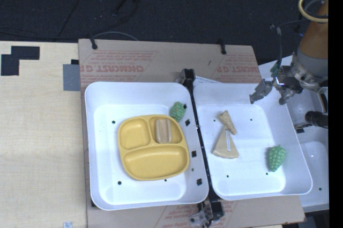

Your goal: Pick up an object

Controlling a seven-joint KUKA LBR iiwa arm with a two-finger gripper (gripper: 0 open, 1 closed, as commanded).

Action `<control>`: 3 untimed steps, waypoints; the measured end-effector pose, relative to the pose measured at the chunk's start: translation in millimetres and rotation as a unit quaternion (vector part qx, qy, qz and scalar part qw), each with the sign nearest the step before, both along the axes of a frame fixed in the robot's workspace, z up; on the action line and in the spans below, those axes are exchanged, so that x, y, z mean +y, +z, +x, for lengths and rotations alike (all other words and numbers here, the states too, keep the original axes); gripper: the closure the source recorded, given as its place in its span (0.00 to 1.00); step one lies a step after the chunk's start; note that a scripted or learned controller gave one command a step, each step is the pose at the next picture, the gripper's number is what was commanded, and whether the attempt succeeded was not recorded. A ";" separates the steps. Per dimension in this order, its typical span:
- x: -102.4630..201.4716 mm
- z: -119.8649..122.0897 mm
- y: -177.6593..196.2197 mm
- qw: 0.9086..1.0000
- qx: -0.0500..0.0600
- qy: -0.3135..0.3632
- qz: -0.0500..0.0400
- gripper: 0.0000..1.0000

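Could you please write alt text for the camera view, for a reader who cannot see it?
The gripper hangs open over the top right corner of the right bin, holding nothing. That bin holds two tan wedges and a green grape bunch; the left bin holds a yellow divided tray and another green bunch.

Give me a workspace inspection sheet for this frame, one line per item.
Surface: two white bins, left bin and right bin, on cardboard.
Job's things: yellow tray holding a tan piece; green cluster beside it; two tan wedges and green grapes in the right bin.
Clutter: nothing seen.
Claw: claw above the right bin's far right corner, open, holding nothing.
Cables: black cables on the dark floor.
Surroundings: wooden bench.
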State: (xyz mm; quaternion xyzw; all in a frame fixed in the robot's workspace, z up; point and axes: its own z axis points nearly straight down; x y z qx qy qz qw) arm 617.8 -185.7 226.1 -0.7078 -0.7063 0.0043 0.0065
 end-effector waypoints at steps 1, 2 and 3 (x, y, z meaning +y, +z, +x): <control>0.2 2.6 8.3 1.000 -0.006 0.001 -0.001 0.00; 2.8 -4.1 -37.0 1.000 -0.004 0.001 -0.001 0.00; -4.0 1.9 -90.6 1.000 -0.004 0.001 -0.001 0.00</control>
